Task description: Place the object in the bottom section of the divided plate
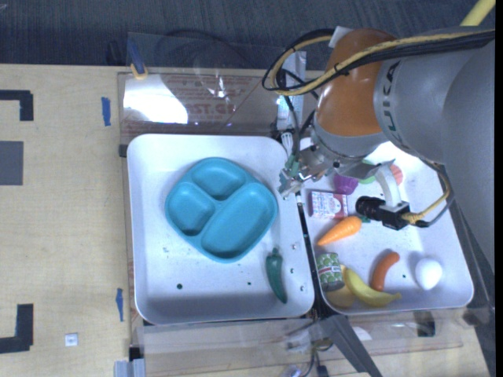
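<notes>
The divided plate (222, 207), teal with three sections, sits in the left bin (149, 289), and all its sections are bare. The gripper (292, 176) hangs just beside the plate's upper right rim, over the seam between the bins; whether it is spread or pressed together cannot be told, and no object can be made out in it. A green pepper (275, 273) lies just below the plate's lower right edge, apart from it. Beyond the seam lie a carrot (341, 229), a banana (363, 287) and an egg (428, 273). Judgement: placement is not yet done, and which object is intended remains unclear.
</notes>
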Motion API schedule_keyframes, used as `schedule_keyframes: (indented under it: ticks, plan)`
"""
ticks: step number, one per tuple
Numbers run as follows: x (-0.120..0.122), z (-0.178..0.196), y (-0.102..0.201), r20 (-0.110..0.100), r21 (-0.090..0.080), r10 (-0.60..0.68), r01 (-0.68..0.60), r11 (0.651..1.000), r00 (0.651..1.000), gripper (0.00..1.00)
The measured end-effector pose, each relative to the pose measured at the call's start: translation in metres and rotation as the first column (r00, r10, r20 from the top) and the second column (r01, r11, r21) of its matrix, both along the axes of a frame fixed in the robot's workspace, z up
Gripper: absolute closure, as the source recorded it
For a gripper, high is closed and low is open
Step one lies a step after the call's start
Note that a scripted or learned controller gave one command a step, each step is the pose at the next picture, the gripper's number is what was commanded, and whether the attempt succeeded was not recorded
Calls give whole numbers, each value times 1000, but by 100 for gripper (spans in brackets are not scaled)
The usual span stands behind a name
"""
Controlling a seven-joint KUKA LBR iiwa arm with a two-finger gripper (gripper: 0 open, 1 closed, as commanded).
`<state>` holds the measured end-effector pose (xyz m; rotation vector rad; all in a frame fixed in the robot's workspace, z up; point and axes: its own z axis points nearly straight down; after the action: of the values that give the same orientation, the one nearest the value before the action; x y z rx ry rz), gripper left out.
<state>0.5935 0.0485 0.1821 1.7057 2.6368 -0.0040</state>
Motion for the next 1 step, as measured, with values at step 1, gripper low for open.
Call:
schedule_keyframes:
  ticks: [1]
  plan:
    - [-28, 51, 53, 1, 3, -89, 89, 996, 996, 100]
